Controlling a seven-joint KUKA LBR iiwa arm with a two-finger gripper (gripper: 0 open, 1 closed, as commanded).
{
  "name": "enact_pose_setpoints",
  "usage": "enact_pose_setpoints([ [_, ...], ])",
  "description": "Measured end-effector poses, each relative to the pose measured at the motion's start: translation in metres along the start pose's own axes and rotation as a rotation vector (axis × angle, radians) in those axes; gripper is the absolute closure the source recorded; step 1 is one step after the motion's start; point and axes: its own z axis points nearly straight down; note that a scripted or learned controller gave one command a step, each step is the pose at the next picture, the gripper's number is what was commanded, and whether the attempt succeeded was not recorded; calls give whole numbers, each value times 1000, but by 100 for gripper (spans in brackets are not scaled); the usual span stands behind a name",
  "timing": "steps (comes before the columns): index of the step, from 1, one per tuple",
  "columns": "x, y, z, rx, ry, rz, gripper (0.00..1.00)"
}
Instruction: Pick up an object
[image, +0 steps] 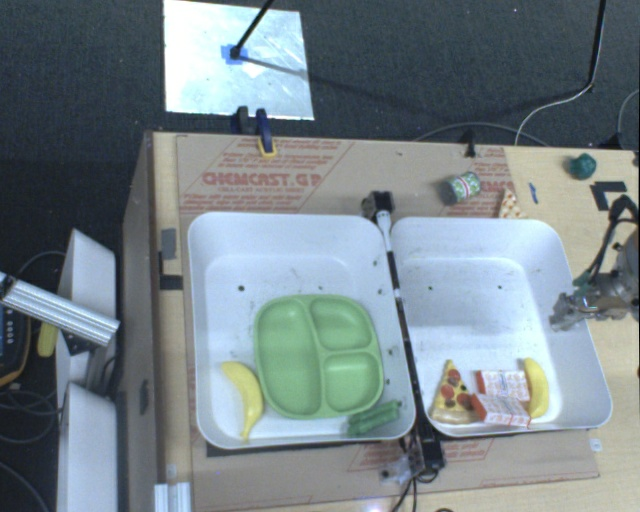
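Note:
The left bin holds a green divided plate, a yellow banana at its front left and a small green pod-like piece at the front right. In the right bin, along the front wall, lie a pizza slice, a red and white box and a second banana. My gripper hangs at the right bin's right rim, well behind and to the right of those items. Nothing shows in it.
On the bench behind the right bin stand a small green and white can and a teal knob. A blue and yellow clamp sits at the bench's far edge. Cables run by the right edge.

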Motion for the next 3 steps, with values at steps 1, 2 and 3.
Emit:
enact_pose_setpoints([
  [1, 6, 11, 11, 1, 0, -1, 100],
  [2, 0, 7, 20, 2, -1, 2, 100],
  [3, 0, -12, 11, 1, 0, 2, 100],
])
